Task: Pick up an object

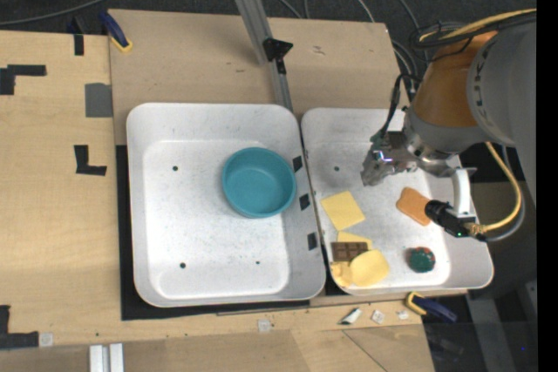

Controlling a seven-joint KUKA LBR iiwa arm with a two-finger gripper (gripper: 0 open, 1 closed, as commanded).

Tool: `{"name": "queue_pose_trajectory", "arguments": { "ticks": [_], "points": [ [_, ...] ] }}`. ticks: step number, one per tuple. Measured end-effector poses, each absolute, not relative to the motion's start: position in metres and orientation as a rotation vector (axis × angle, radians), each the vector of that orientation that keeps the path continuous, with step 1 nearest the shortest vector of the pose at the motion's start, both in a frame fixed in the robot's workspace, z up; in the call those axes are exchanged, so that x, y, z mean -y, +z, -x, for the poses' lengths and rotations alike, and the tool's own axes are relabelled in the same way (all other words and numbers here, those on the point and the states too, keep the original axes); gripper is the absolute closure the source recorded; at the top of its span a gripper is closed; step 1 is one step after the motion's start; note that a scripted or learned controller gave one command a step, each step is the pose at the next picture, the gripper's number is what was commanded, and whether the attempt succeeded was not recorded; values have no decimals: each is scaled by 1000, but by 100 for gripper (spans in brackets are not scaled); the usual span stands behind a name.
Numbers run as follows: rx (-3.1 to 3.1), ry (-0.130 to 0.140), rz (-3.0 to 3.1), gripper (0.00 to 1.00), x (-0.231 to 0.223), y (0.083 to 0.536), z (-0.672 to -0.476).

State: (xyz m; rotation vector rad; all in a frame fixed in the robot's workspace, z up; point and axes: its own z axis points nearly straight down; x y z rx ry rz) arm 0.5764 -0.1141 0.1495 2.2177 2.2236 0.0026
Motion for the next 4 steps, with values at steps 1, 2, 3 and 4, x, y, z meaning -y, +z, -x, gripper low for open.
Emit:
{"name": "queue_pose_trajectory", "arguments": {
  "ticks": [1, 2, 3, 4],
  "points": [
    [-2220, 4, -2216, 100, 118, 208, -585],
    [-2224, 0, -2220, 100, 118, 212, -585],
    [-2230, -1, -2217, 100, 62, 205, -581],
    [-2232, 2, -2214, 100, 4, 220, -572]
  ]
}}
